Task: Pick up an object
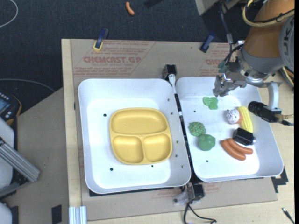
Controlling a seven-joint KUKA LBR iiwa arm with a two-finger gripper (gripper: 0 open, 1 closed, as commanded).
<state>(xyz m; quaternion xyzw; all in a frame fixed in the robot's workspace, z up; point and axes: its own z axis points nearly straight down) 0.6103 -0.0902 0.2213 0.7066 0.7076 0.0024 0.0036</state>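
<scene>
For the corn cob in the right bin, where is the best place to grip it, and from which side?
Probably grip the corn cob across its middle, from above. It lies flat, nearly lengthwise up the view; a white ball touches its left side and a black piece crowds its lower end.

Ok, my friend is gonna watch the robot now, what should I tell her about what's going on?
Gripper: hanging over the far part of the right bin, just above the small green leaf toy. Nothing seen between its fingers.
Toys in the right bin: leaf toy, broccoli, round green toy, hot dog, corn, speckled white ball, small black block.
Left bin: yellow divided tray.
Done: nothing picked up yet.
Left: grab one toy, probably the leaf, and lift it.
</scene>
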